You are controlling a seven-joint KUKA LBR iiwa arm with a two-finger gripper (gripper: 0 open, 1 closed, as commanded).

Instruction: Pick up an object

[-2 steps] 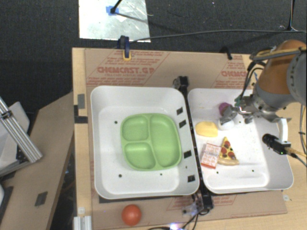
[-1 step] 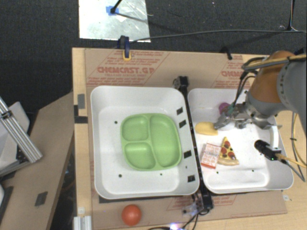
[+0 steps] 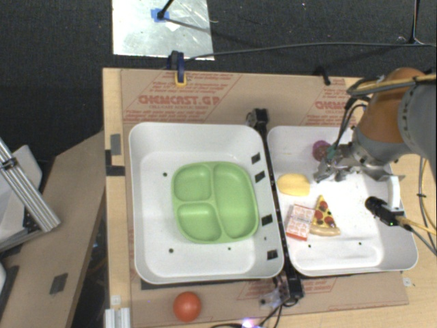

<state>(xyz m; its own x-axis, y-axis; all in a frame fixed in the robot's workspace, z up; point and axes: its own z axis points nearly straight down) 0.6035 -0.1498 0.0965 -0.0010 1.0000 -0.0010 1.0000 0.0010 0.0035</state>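
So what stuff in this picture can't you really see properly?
- The purple object in the right bin: in the camera view the gripper covers part of it, so its shape is unclear.
- The gripper itself: too small and dark to tell whether it is open or shut.
- The arm: cut off by the right edge.
- The small box: its print is too tiny to read.

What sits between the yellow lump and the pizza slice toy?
Nothing: the camera view shows bare white bin floor between the yellow lump and the pizza slice toy.
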